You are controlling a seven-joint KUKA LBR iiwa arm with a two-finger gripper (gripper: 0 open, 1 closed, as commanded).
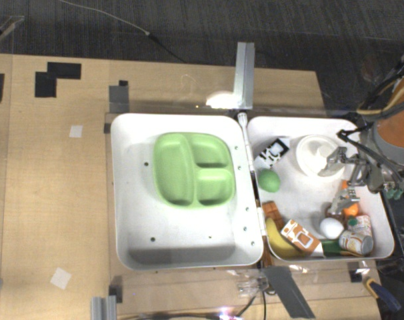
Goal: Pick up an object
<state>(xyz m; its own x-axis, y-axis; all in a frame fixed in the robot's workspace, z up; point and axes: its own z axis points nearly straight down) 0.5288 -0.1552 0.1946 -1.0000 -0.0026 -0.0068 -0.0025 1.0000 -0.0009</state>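
- Tool (343,199) hangs low over the right bin (389,245), beside an orange piece (351,211); whether it is apart or together cannot be told.
- Likely targets crowd that bin's near corner: egg (331,228), can (357,240), banana (282,241), so a clean grasp looks hard.
- Green tray (192,169) sits alone in the left bin (132,245).

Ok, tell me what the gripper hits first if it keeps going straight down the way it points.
Probably the small orange object right beneath the gripper, beside the white egg-shaped ball; depth is hard to judge from this slanted view.
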